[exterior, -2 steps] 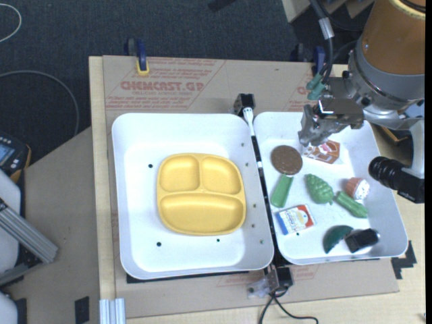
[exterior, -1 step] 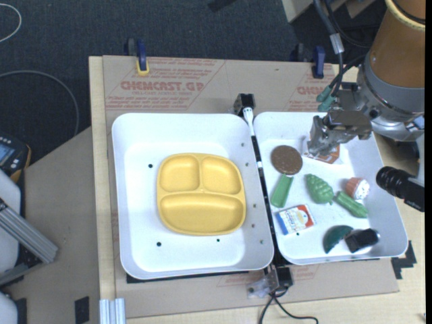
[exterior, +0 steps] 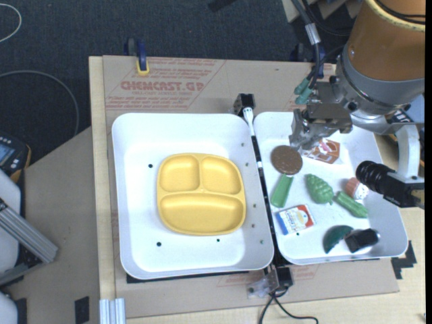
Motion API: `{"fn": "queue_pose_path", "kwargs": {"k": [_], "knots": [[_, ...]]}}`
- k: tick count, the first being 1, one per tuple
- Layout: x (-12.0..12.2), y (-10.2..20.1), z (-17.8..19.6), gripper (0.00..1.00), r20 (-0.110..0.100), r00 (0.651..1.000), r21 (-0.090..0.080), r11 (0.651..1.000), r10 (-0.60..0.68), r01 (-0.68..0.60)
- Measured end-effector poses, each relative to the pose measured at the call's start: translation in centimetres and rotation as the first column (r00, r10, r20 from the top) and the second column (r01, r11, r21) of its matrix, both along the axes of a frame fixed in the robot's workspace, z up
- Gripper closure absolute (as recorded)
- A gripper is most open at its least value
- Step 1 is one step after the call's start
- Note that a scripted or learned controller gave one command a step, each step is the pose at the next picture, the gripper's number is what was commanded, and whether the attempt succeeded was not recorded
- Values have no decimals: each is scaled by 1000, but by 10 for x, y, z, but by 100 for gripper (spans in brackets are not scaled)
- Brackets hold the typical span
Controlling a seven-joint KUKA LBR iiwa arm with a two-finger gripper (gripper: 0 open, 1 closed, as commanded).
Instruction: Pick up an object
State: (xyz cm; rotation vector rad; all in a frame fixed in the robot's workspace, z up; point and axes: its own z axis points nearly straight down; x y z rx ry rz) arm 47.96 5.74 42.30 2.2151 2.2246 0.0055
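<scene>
A: Take the brown disc (exterior: 287, 160) as the landmark. Where is the arm working?

B: The gripper (exterior: 309, 139) hangs just up and to the right of the disc, low over the right bin (exterior: 388, 248). It sits over a small red and white packet (exterior: 327, 150), which lies right of the disc.

A: Is it holding anything?

B: I can't tell. The wrist hides the gripper's tip, so there's no reading whether it is apart or together, and I see nothing lifted clear of the bin floor. I'd judge that no pick is done yet.

A: What could it take?

B: Several things, all in the right bin. Below the disc and touching its lower edge lies a green stick (exterior: 280, 190). Right of that is a bumpy green piece (exterior: 319, 187), and further right a long green piece with a red end (exterior: 352, 200). Below the disc is a white card with red and blue print (exterior: 295, 219). Well down and right of it are a dark teal wedge (exterior: 337, 236) and a black block (exterior: 362, 239), side by side.

A: And left of the disc?

B: The left bin (exterior: 135, 201), holding a yellow divided tray (exterior: 200, 194), well apart from the gripper.

A: So how far along?

B: Early, by my reading. The arm is placed over the packet near the disc, but the grasp and the lift remain to be shown.
</scene>
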Motion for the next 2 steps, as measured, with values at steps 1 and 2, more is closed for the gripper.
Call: {"fn": "queue_pose_path", "kwargs": {"k": [1,2], "knots": [[0,28,75,100,7,1000,2,1000,1,-1],[-1,-6,0,100,-13,1000,-3,1000,-9,9]]}}
